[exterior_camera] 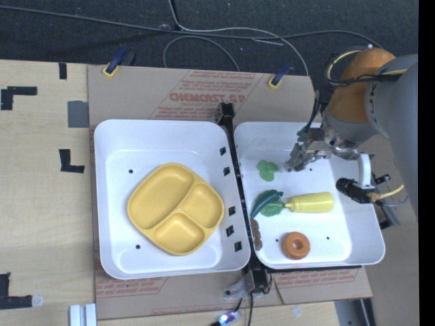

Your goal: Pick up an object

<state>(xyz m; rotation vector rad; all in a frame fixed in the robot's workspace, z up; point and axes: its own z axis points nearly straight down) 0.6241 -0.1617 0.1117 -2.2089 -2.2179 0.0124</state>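
Note:
In the right bin [353, 253] lie a small green leafy piece [266, 170], a yellow corn cob with green husk [299, 203] and an orange-brown donut [296, 245]. My gripper [297, 159] hangs over the upper part of that bin, just right of the small green piece and above the corn. Nothing shows between its tips.
The left bin [112, 202] holds a yellow divided plate [176, 208]. A black divider [234, 175] runs between the bins. Cables [204, 32] trail across the dark floor behind the cardboard sheet [204, 94]. The arm's body [380, 107] fills the right side.

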